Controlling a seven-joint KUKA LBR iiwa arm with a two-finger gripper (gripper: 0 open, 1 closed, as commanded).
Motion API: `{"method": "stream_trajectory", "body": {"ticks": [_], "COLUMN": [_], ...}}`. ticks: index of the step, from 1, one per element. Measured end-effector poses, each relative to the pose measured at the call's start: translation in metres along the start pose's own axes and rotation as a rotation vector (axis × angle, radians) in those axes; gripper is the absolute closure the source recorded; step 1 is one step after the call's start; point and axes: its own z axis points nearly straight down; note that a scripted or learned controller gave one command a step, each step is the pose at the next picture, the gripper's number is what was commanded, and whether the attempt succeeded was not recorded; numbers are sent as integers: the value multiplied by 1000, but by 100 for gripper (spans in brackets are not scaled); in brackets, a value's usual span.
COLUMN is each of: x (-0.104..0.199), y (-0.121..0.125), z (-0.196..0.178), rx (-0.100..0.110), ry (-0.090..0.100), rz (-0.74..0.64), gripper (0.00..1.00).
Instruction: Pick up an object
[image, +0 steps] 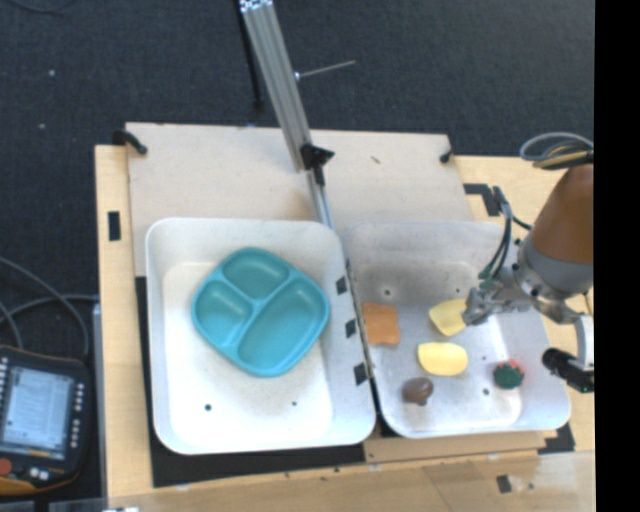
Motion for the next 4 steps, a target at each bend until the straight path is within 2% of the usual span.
{"method": "stream_trajectory", "body": {"ticks": [1, 2, 4], "x": [6, 5, 97], "y": [-5, -4, 15], "z": [-57, -52, -50], "rx": [-3, 2, 2], "ry": [-2, 0, 2], "rz": [-8, -7, -11], "gripper": [100, 100, 100]}}
